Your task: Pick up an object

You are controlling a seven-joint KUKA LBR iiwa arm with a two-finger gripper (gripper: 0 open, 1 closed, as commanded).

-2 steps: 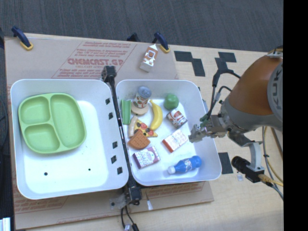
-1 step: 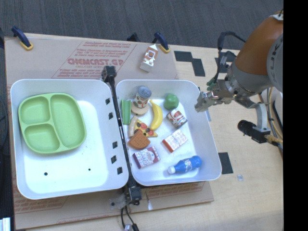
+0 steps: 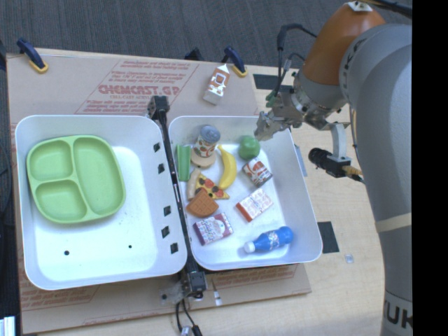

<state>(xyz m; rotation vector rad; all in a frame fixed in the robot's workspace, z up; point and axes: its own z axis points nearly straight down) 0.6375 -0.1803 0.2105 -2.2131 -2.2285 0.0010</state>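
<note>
At the bottom of the frame, the right bin [image 3: 305,208] is seen to hold a blue-and-white bottle [image 3: 269,241] at its lower edge, with a dark red packet [image 3: 212,228] to its left and a red-and-white carton [image 3: 255,204] just above. Further up, a waffle-like piece [image 3: 202,203], a pizza slice [image 3: 210,187], a banana [image 3: 227,166], a small can [image 3: 257,171] and a green stick [image 3: 183,162] are noted, then a small figure-like toy [image 3: 205,144] and a green ball [image 3: 249,147] near the upper rim. In the left bin [image 3: 98,257], a green divided plate [image 3: 75,178] is recorded in the upper left part. The claw [image 3: 269,125] is found above the upper right corner of the right bin, just beside the green ball; whether it is spread or pressed together cannot be told. Nothing is seen between its tips, so no object is judged lifted; approach appears under way, with grasp and lift outstanding. Beyond the bins, a small carton [image 3: 217,85] lies on the cardboard-covered surface [image 3: 91,82] at upper centre.
</note>
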